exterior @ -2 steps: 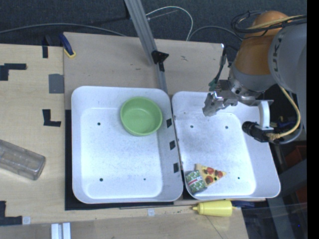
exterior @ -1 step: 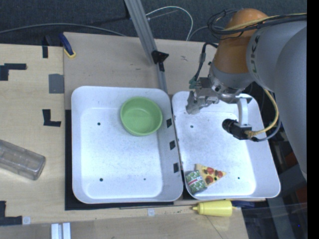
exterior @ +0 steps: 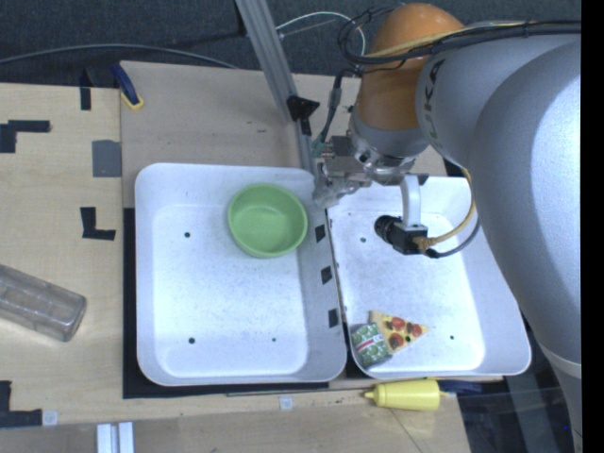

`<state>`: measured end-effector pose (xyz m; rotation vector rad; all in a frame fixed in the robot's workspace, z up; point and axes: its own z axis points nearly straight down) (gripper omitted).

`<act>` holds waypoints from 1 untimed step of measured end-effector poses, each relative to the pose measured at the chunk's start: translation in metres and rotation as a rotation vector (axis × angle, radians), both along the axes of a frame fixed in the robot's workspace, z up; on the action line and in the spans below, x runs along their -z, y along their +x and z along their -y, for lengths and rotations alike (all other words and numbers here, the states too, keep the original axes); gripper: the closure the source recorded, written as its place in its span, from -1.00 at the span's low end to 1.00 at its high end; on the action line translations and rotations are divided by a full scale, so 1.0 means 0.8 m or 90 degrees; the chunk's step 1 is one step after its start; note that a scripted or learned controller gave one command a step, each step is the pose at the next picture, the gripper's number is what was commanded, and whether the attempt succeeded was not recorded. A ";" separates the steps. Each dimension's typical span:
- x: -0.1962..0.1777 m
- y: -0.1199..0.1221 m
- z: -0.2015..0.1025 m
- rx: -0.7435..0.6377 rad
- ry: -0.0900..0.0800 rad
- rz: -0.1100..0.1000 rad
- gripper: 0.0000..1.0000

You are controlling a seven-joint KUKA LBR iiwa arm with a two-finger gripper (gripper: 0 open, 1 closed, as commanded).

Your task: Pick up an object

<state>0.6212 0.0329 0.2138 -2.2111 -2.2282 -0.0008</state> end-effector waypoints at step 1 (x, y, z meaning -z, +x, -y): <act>0.006 0.025 -0.070 0.000 0.000 0.000 1.00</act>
